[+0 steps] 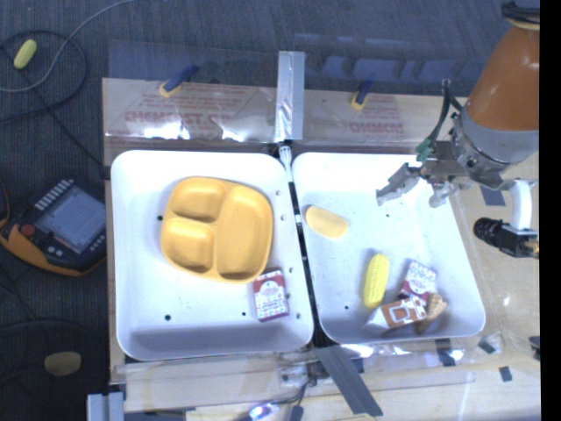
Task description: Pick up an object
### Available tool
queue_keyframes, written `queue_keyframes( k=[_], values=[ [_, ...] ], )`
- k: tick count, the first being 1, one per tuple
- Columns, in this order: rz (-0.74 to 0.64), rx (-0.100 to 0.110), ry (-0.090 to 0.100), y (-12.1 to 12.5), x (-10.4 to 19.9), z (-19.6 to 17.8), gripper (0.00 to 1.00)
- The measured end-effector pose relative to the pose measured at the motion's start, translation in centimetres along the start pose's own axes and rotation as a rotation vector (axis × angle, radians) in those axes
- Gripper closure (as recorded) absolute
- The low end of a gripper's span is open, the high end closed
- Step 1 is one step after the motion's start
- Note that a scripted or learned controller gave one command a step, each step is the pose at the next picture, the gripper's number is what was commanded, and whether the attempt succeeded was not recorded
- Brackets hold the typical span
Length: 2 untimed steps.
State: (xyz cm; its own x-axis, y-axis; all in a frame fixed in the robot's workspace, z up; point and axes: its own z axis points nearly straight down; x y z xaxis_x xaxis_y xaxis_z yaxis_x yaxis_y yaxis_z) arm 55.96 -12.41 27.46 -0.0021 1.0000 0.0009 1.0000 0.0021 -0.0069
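Two white bins (123, 261) are holding a yellow tray (217, 228) left, corn (375, 279) right, under the spread, empty gripper (415, 189).

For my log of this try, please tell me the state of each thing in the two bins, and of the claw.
claw: open, above the right bin, holding nothing
yellow divided plate: lying flat in the left bin, right way up
small red carton: lying flat in the left bin
pale yellow piece: lying in the right bin
corn cob: lying on its side
snack packets: piled together near the corner
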Motion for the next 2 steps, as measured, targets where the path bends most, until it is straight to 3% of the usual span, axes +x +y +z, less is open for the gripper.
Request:
queue_keyframes(
  k=[1,2],
  values=[
    [0.036,0.002,0.001,-5.55,1.12,11.13,0.00],
    [0.037,0.008,0.003,-5.53,1.06,10.59,1.00]
  ],
)
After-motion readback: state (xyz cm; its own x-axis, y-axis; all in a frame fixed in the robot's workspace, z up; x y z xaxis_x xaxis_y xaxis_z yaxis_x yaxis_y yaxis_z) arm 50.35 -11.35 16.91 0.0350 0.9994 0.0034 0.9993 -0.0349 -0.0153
